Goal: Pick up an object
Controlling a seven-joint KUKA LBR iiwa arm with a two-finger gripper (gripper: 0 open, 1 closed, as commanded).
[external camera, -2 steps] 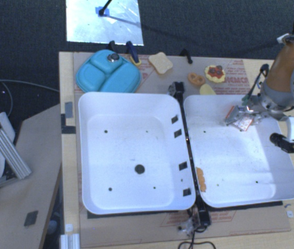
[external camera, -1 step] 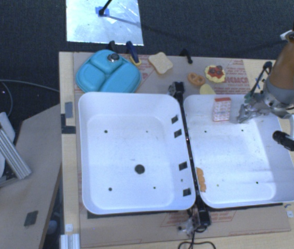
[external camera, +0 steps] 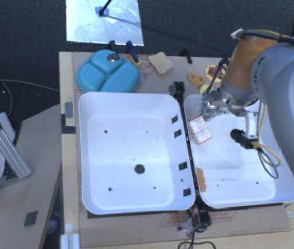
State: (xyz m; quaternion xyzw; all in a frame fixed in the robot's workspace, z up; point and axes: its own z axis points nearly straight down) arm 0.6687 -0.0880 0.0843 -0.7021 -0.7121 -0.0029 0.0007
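One arm reaches down, gripper over the right bin.

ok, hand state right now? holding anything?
Hand: cannot be told whether open or closed; it hangs over the right bin, just above a small white packet lying in it. Nothing visibly held.
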